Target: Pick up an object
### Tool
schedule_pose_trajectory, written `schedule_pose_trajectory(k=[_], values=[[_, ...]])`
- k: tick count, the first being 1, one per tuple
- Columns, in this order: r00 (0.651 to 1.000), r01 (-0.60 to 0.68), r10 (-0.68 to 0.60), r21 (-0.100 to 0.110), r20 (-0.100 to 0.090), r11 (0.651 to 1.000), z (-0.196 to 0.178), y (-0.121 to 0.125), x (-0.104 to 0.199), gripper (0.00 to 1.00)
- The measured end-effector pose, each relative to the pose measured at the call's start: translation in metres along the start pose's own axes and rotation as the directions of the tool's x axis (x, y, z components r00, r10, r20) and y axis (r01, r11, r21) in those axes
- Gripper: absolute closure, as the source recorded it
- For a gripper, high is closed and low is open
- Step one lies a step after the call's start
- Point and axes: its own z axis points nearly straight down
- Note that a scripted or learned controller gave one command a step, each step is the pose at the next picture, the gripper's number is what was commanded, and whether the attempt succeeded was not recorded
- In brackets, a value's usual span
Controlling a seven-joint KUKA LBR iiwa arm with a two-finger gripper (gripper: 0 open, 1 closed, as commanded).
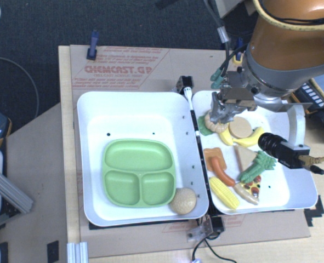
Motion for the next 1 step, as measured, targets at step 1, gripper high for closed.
schedule_pose_trajectory(k=[1], values=[[1.0,0.001,-0.001,-0.002,0.001,1.0,-0.0102,0.0006,0.0003,1.0]])
